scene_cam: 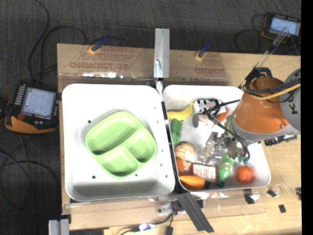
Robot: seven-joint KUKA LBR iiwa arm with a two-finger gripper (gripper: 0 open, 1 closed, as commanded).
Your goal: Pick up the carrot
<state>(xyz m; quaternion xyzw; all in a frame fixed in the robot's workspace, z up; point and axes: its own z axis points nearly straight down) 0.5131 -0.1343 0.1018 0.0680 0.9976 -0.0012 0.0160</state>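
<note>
White plastic bins sit side by side on a wooden bench (286,155), viewed from above at a slant. The left bin (73,131) holds a green divided plate (121,142), lying flat in its middle. The right bin (259,177) is crowded with toy food, likely heaped there so the arm has to pick one item from many. The carrot (191,181), orange and tapered, lies along the near wall of the right bin, at its left corner, just beside a small labelled packet (203,171). A banana (180,113) rests near the far wall, a tomato (244,174) near the right corner, and a green bottle (224,172) between them and the carrot. The grey arm with its orange band (260,110) reaches in from the right. Its claw (218,147) hangs over the middle of the clutter, apart from the carrot; whether it is apart or together cannot be told. Nothing is seen gripped.
</note>
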